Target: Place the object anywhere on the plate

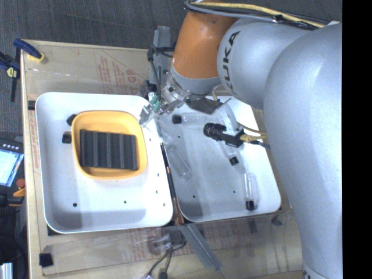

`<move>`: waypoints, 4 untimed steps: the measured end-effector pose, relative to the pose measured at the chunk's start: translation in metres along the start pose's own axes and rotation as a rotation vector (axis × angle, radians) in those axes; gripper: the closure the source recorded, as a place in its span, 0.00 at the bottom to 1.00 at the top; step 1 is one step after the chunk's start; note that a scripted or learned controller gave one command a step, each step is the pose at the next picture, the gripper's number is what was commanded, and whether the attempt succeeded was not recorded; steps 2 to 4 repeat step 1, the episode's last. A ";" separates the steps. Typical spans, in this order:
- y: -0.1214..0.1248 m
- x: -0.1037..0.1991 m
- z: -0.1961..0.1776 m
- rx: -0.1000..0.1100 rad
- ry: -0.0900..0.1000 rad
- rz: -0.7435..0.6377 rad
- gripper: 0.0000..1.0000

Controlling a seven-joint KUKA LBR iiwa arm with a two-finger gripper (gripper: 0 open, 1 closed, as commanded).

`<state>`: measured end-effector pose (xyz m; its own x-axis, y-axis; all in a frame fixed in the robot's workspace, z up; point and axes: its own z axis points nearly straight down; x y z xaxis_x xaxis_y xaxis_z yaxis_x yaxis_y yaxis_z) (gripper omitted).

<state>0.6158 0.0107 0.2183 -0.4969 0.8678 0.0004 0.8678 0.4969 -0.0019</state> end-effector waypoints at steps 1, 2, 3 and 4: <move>0.000 0.000 0.000 0.000 0.000 0.001 0.00; 0.000 0.000 0.000 0.000 0.000 0.001 0.00; 0.000 0.000 0.000 0.000 0.000 0.001 0.00; 0.000 0.000 0.000 0.000 0.000 0.001 0.00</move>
